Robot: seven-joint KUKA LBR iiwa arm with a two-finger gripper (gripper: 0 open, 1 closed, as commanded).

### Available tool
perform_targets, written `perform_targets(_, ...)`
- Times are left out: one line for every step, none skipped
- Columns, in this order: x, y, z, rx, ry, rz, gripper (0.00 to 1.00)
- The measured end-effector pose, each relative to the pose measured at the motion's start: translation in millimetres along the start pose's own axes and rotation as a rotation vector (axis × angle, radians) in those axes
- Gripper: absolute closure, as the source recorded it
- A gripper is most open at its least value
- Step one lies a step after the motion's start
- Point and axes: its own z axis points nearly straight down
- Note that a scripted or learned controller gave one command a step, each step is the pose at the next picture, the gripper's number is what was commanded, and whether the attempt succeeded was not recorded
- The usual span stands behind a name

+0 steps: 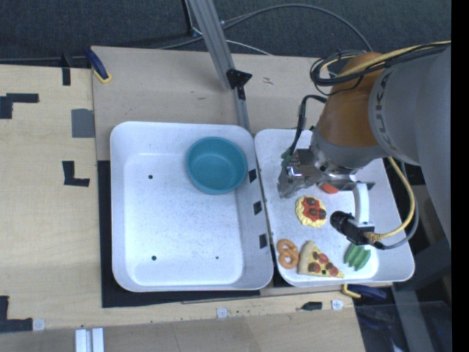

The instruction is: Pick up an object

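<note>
Approach step: hand [295, 185], grip state unclear, hovers at eleven o'clock of round pizza [311, 211]; next, descend squarely

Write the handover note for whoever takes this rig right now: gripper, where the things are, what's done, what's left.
Gripper: low in the right bin, near its left wall; finger state unclear, nothing seen held.
Right bin: round pizza toy just beside the gripper, pretzel, pizza slice, green piece.
Left bin: blue bowl at its far right corner.
Done: no pick visible.
Left: grasp one object and lift it.
</note>
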Motion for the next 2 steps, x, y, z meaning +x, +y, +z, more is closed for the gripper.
perform_targets(55, 1, -13, -0.001, 0.000, 0.000, 1.00)
perform_targets(106, -1, -26, -0.001, 0.000, 0.000, 1.00)
